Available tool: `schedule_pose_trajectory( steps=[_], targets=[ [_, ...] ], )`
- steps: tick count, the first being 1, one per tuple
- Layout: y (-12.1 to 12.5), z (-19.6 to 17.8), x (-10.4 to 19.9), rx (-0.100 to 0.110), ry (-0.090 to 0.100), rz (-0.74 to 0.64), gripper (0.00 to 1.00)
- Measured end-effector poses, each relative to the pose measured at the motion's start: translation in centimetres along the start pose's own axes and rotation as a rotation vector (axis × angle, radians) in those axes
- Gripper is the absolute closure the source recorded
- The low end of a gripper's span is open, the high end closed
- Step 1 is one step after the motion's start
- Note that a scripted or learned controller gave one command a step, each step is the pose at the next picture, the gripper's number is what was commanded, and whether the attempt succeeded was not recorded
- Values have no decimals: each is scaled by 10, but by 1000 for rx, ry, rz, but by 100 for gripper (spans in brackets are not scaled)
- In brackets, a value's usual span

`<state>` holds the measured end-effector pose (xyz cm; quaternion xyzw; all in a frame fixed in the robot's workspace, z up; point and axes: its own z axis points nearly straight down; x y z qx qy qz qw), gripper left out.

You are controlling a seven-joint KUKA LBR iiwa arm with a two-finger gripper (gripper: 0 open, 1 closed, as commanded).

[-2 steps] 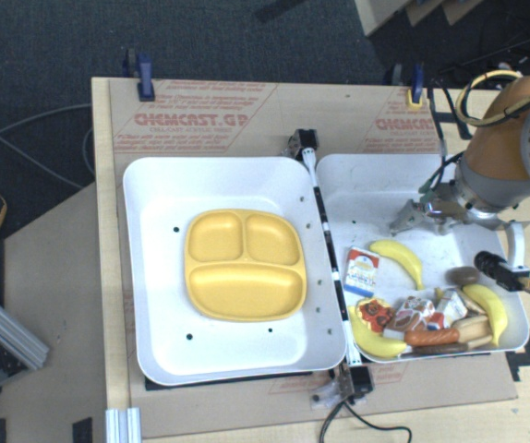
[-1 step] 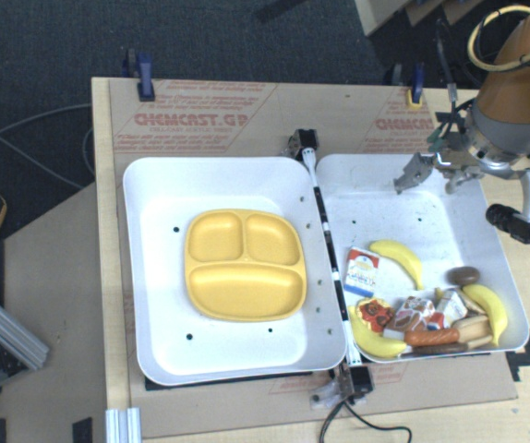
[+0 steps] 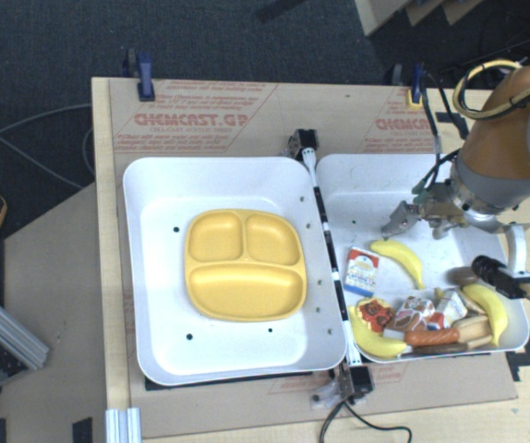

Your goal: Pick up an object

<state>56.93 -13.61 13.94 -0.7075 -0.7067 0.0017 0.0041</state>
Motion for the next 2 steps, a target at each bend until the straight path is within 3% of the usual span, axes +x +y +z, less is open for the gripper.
schedule_pose_trajectory(
  steps=[1,2],
  targets=[
    [-2,55,5,-12,-3,1,0],
    [-2,44,5,-12,-4,0,100]
  ],
)
